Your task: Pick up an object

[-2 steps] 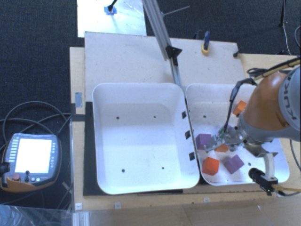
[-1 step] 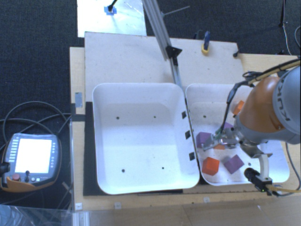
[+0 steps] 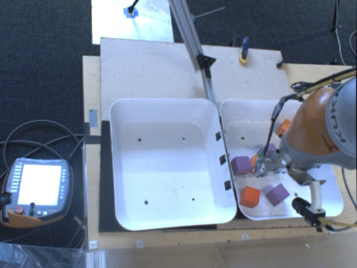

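Purple block (image 3: 241, 164) lies on the floor of the right bin (image 3: 234, 116), just left of the gripper (image 3: 263, 166) and close beside it. Far to the gripper's left, off the bench, a teach pendant (image 3: 34, 191) rests on the dark floor, and the left bin (image 3: 167, 108) sits between it and the gripper. Below the gripper and slightly left is an orange block (image 3: 250, 196); below and slightly right is a second purple block (image 3: 277, 194). A small orange piece (image 3: 254, 161) sits right against the gripper's left side. The gripper is down low inside the right bin, but how its jaws stand cannot be told. Up and to its right, another orange block (image 3: 284, 127) peeks out beside the arm (image 3: 321, 130).
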Robot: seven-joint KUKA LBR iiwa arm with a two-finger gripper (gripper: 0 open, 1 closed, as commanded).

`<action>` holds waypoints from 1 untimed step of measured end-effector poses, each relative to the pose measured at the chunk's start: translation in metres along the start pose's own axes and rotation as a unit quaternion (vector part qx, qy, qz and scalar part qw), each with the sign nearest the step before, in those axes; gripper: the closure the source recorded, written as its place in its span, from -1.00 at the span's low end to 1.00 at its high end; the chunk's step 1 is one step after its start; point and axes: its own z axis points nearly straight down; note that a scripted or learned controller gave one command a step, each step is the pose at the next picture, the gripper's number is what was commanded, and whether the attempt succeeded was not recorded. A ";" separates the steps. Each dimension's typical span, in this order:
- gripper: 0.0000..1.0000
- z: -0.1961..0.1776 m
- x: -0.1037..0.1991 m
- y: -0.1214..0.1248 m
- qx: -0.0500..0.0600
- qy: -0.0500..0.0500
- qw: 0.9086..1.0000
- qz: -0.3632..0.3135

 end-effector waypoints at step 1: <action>1.00 -0.043 0.000 0.002 0.009 0.003 1.000 -0.001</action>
